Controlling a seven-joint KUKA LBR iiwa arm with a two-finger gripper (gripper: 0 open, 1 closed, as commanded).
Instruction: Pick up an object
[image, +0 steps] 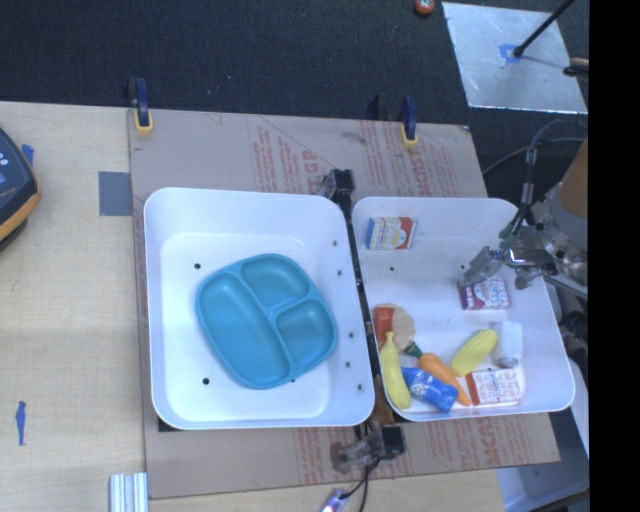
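My gripper (503, 270) hangs over the upper right of the right bin (440, 220). Its fingers are open, one on each side just above a small red and white carton (484, 294), with nothing between them. Lower in the same bin lie a corn cob (474, 350), a yellow banana (392, 374), a carrot (436, 365), a blue packet (432, 391), a red and white box (496, 385) and a white piece (510, 340). A small milk carton (390, 233) lies alone at the bin's upper left.
The left bin (170, 230) holds a blue divided plate (265, 318). A tan and red food piece (393, 324) lies against the wall between the bins. A dark device (12, 185) sits at the bench's far left edge.
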